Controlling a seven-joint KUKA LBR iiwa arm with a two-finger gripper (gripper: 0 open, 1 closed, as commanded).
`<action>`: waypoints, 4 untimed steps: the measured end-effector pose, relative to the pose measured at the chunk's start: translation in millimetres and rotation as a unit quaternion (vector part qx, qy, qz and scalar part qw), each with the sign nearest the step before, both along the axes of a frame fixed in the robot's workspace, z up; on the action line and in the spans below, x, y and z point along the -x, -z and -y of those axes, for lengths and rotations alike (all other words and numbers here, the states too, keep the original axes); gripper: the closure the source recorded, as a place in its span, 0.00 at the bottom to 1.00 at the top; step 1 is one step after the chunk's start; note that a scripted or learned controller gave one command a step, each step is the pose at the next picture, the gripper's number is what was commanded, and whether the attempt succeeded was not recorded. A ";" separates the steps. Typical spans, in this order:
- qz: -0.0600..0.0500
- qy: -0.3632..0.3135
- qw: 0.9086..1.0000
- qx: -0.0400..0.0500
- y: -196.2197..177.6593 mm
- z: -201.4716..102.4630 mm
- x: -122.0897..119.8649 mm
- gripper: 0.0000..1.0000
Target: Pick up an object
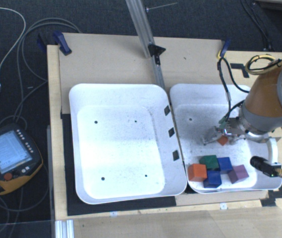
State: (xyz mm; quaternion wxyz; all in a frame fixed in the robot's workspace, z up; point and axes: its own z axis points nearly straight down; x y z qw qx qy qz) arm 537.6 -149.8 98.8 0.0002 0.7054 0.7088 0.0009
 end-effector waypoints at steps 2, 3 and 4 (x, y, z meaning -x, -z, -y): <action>0.001 0.001 1.000 0.001 -12.0 11.5 -33.1 1.00; 0.004 -0.003 1.000 -0.001 -105.9 -82.8 -69.4 1.00; -0.002 0.000 1.000 0.000 -100.7 -116.3 -66.0 1.00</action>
